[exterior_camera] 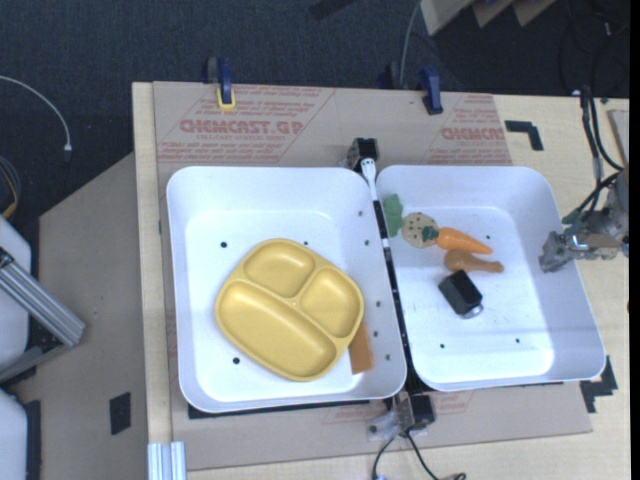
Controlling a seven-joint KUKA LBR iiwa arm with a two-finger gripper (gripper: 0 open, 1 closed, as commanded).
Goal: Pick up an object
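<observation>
Yellow plate (pixel 290 308) sits far left of the gripper (pixel 572 243); black block (pixel 462 293) is closer, just left and lower. Can't tell the gripper's state.

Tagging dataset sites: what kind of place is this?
Probably a robot lab grasping bench, not a home. Two white bins sit side by side on a clamped board, cables run across dark carpet, and toy items like a carrot serve as test objects.

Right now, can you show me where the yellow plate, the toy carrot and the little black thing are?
Yellow divided plate (pixel 290 310), camera view, on the ridge between its compartments.
Toy carrot (pixel 465 240), camera view, on the middle of its orange body.
Small black block (pixel 461 292), camera view, on its top face.
</observation>
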